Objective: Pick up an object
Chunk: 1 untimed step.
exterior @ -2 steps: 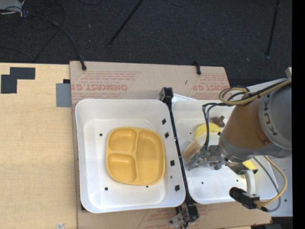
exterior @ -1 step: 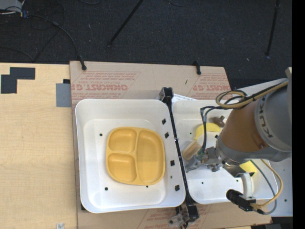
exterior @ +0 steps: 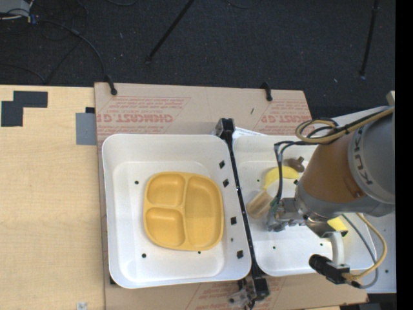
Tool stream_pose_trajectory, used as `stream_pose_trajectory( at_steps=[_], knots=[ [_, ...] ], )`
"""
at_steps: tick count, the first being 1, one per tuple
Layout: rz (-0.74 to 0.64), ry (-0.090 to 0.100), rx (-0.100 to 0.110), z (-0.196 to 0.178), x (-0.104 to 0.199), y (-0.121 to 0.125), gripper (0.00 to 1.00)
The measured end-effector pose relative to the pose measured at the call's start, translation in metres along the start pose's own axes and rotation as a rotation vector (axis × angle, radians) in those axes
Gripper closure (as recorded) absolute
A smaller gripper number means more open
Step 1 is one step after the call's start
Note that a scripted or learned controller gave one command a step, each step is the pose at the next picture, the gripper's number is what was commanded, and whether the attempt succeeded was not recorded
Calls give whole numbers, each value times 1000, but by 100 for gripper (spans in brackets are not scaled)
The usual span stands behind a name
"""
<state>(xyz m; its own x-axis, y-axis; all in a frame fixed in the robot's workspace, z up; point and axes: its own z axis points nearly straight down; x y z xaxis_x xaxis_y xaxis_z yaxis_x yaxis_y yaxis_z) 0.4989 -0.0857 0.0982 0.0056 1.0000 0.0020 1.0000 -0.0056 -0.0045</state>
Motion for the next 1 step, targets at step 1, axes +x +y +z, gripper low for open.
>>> stream_pose_trajectory(
  at_steps=[1],
  knots=[
    [-5,-1,-3,-42,0,-4,100]
  ],
)
